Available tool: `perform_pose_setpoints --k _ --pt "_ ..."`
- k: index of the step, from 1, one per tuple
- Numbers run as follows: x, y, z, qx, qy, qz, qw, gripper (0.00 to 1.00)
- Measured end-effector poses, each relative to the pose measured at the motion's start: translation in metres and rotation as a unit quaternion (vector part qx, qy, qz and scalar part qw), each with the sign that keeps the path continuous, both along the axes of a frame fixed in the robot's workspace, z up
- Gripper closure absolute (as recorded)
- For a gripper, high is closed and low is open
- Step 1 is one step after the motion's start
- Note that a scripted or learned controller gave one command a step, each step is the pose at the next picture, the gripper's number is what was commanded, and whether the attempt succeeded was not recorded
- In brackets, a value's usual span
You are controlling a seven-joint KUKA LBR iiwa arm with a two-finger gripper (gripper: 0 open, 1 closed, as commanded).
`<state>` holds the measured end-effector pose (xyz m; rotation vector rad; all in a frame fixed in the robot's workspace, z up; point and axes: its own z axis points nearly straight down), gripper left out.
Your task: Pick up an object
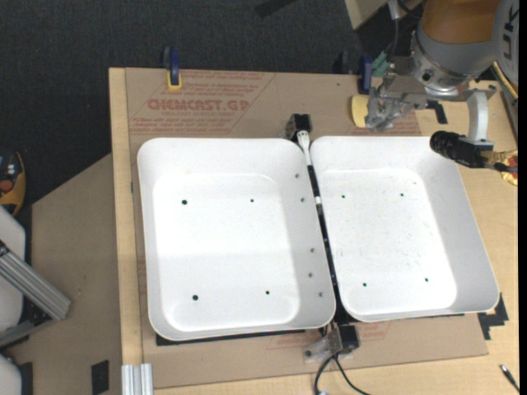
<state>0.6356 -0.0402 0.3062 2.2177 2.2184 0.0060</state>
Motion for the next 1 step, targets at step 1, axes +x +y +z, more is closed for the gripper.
perform_pose_setpoints --k 1 --pt "-0.0163 -0.0096 0.0062 0.0004 0.003 -0.001 1.0000 1.00"
